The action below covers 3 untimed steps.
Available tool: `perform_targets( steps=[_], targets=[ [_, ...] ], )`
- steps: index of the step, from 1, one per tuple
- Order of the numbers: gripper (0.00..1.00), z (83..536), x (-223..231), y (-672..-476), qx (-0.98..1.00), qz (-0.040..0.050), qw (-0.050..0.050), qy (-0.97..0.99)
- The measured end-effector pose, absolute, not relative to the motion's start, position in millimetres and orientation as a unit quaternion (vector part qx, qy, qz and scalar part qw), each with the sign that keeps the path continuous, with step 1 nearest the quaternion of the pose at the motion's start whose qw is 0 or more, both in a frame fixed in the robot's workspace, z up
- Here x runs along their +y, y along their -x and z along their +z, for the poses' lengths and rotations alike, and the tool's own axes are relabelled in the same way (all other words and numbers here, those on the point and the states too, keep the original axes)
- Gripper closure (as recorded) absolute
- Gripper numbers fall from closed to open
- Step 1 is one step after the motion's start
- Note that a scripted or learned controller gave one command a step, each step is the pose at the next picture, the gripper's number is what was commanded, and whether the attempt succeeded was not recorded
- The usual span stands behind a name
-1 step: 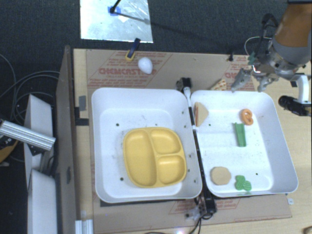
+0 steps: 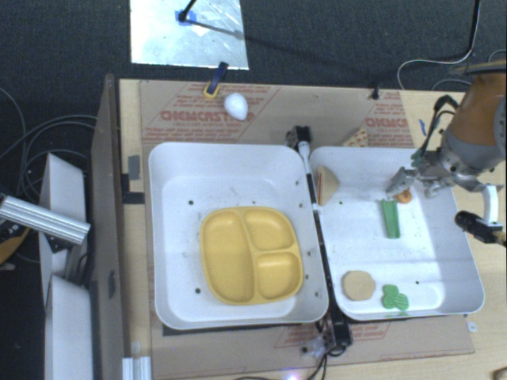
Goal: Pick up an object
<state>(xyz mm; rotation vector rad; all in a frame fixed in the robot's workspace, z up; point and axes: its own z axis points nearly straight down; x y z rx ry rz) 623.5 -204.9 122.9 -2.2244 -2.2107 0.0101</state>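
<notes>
2 white bins (image 2: 182, 165); tool (image 2: 405, 187) hovers by the orange piece (image 2: 405, 198).

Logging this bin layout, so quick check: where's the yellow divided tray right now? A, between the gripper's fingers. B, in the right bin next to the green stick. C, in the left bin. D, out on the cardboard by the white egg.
C: the yellow divided tray lies flat on the floor of the left bin, across the divider from the right bin.
</notes>
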Motion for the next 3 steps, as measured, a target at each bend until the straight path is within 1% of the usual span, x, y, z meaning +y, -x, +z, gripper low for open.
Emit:
perform_targets(
  steps=[1, 2, 3],
  targets=[
    [0.00, 82.0, -185.1, -610.1, -0.708, 0.0005, 0.001, 0.707],
    [1.00, 95.8, -186.2, -612.7, -0.708, -0.0013, -0.002, 0.706],
    [1.00, 142.3, -107.2, -637.8, -0.711, -0.0033, -0.002, 0.703]
  ],
)
